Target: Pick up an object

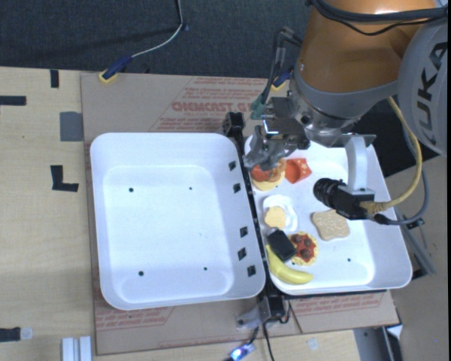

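The gripper (269, 156) hangs over the upper left corner of the right-hand bin (376, 273), directly above a small burger-like toy (267, 174); whether its fingers are wide, narrow or closed on anything cannot be told, since the wrist hides them. The candidate objects crowd the bin's left side: a red piece (298, 170) just right of the burger, a fried-egg toy (276, 216) below it, then a black block (280, 244) touching a banana (287, 270) and a pizza-like piece (304, 248), with a bread slice (331, 225) further right. The left-hand bin (165, 216) lies at frame centre. Judged risks: the burger sits close to the bin wall and the dividing rim, so a descending finger may strike the wall or push the toy aside; the neighbouring red piece may be nudged or pinched along with it.
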Controlling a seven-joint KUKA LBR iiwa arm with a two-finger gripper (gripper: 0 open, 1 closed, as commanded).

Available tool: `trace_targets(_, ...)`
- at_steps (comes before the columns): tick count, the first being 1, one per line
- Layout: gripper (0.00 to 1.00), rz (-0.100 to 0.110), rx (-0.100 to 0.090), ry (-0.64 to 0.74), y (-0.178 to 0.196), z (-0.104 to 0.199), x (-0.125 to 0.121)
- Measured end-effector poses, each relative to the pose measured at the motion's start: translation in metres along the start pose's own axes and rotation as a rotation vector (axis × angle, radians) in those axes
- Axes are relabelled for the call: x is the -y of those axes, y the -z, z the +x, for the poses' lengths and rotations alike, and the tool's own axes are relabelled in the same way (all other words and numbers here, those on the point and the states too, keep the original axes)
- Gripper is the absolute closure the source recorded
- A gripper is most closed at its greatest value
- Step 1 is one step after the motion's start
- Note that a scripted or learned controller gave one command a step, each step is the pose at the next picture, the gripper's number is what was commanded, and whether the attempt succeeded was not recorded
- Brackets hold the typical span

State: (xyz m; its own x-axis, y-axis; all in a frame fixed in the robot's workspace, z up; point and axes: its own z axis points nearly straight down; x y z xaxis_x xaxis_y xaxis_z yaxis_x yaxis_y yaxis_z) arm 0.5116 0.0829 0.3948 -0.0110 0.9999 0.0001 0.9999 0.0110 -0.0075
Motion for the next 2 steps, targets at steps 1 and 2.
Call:
trace_targets(1, 1.0, -0.009, -0.002, -0.001, 0.035, 0.073, -0.004)
trace_targets(2, 1.0, 0.007, 0.004, -0.001, -0.096, 0.155, 0.02)
